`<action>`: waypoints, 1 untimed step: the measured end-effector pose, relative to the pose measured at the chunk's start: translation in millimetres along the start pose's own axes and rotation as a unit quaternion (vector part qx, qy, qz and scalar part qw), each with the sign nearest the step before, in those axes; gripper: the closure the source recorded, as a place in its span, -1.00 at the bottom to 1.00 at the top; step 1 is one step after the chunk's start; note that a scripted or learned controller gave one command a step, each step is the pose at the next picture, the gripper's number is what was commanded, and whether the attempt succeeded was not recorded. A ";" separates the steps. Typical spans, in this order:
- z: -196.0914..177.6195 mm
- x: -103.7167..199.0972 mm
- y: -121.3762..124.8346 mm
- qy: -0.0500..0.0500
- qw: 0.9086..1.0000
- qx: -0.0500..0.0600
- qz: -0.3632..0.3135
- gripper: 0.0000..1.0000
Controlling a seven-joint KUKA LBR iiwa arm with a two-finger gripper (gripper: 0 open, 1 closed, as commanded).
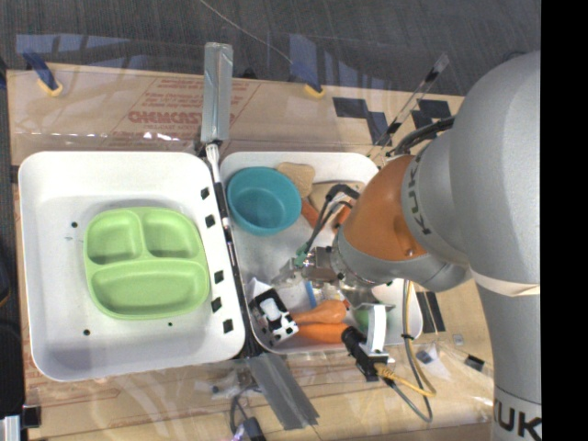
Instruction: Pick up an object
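Above the bench, camera view, sole entry: two shallow white bins side by side; bin on the view's left (37, 246) bearing one pale green plastic divided plate (145, 260), three compartments, lying flat near its middle; bin on the view's right (303, 160) bearing the rest; item, teal round plastic bowl (264, 200), upright, at the far end beside the dividing wall; item, tan flat wooden-looking piece (296, 175), just behind the bowl, partly hidden; item, orange carrot-shaped toy pieces (317, 324), lying lengthwise near the bin's near edge; item, small black-and-white block (273, 314), at the left end of the orange pieces, touching or just beside them, which is unclear; grey arm with orange band low over this bin; gripper (310, 266) beneath the wrist, between the bowl and the orange pieces, over pale clutter too small to name; state of the claw: cannot tell, the wrist covering it; nothing visibly held. Progress, as a judgement: approach made, grasp unconfirmed, no object raised clear of the bin; left to do: close on one item, most likely something mid-bin, and lift it.
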State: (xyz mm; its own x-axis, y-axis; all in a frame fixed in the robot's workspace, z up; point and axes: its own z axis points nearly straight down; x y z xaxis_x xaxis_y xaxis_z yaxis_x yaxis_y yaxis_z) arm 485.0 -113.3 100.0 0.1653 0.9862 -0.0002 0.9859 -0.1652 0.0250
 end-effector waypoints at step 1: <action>-10.3 -1.9 1.5 -0.002 1.000 -0.001 -0.002 1.00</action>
State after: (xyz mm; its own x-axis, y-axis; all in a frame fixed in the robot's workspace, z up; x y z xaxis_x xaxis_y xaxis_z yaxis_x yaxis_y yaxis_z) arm 485.9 -115.4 110.3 0.1618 0.9868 -0.0035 0.9865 -0.1617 0.0264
